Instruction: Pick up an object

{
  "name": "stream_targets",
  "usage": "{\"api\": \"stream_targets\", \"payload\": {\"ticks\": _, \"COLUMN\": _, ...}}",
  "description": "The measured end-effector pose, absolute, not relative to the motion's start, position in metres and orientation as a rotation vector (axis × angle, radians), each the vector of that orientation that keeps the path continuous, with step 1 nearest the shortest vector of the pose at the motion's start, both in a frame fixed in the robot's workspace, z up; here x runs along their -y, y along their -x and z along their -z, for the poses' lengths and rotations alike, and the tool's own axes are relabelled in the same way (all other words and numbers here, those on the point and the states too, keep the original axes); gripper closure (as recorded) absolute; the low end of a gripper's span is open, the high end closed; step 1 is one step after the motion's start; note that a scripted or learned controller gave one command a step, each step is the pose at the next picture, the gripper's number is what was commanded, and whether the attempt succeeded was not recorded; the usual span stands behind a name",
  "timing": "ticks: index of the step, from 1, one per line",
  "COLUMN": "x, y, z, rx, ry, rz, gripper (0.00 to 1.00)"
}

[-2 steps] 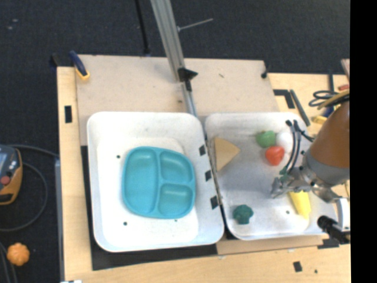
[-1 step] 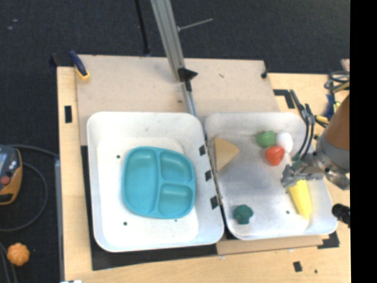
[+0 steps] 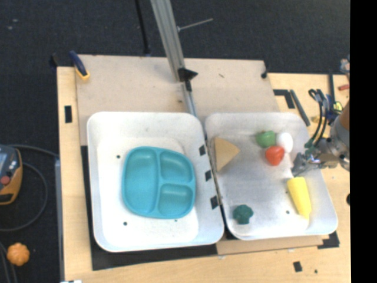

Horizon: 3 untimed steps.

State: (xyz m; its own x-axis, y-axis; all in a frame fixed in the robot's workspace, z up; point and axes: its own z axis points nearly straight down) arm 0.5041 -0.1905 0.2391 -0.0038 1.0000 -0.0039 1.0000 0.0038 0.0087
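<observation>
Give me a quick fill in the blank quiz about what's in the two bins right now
1. The blue divided tray lies in the ____ bin.
2. The yellow object lies in the ____ bin.
3. The red object sits just below the ____ one.
4. The pincer hangs near the right bin's ____ edge.

Missing words: left; right; white; right

You've got a light wood bench (image 3: 147, 84) on dark speckled carpet (image 3: 35, 22). Alu rail (image 3: 168, 31) runs from bench centre toward 12 o'clock. Blue/yellow clamp (image 3: 79, 65) at bench's 10 o'clock corner. Orange/grey device w/ cable (image 3: 9, 175) at 9 o'clock, small orange ball (image 3: 17, 253) at 8 o'clock. Light even, no hard shadows.
</observation>
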Motion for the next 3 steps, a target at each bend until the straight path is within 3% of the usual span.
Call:
{"api": "stream_targets", "payload": {"ticks": 1, "x": 0.192, "y": -0.505, "z": -0.256, "rx": -2.223, "ry": -2.214, "rz": -0.002, "gripper": 1.0}}
{"api": "stream_targets", "payload": {"ticks": 3, "x": 0.08, "y": -0.534, "z": -0.245, "rx": -2.229, "ry": -2.214, "rz": -0.001, "gripper": 1.0}}
